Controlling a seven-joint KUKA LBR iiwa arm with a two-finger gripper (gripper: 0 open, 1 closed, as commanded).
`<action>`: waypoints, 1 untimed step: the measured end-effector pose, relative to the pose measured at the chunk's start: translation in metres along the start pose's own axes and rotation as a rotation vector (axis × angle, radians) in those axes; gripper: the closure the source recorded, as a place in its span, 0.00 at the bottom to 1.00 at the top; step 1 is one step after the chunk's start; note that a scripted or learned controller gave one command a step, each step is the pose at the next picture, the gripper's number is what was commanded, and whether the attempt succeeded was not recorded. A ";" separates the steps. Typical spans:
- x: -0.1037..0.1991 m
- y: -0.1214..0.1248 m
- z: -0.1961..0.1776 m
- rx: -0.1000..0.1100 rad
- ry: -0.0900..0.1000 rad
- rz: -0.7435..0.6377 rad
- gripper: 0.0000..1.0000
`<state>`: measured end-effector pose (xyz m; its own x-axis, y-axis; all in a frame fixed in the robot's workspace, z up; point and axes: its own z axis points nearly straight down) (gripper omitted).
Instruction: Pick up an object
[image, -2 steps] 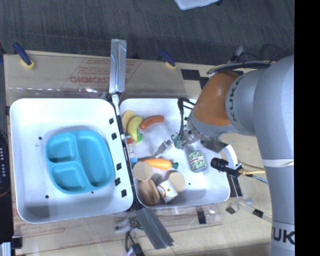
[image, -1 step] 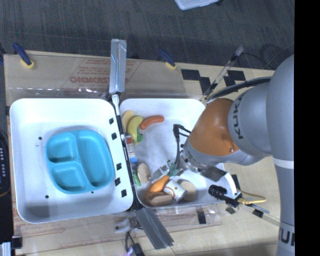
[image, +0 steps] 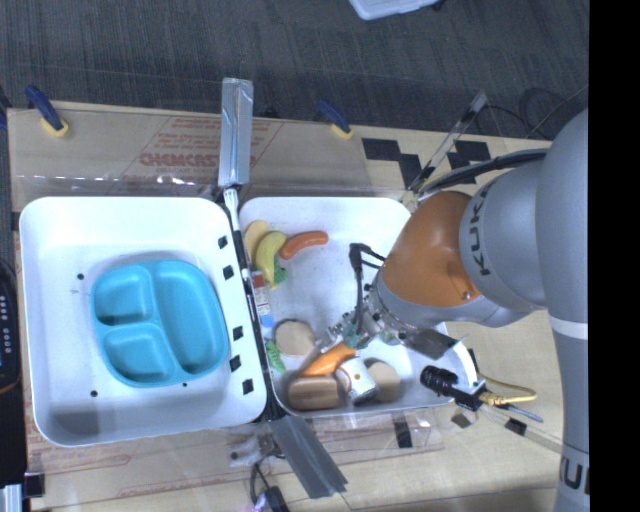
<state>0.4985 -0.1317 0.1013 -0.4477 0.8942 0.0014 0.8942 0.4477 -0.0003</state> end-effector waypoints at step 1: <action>-0.008 0.062 0.010 0.002 0.000 0.225 1.00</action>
<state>0.5571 -0.1111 0.0909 -0.2367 0.9716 0.0006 0.9716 0.2367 -0.0021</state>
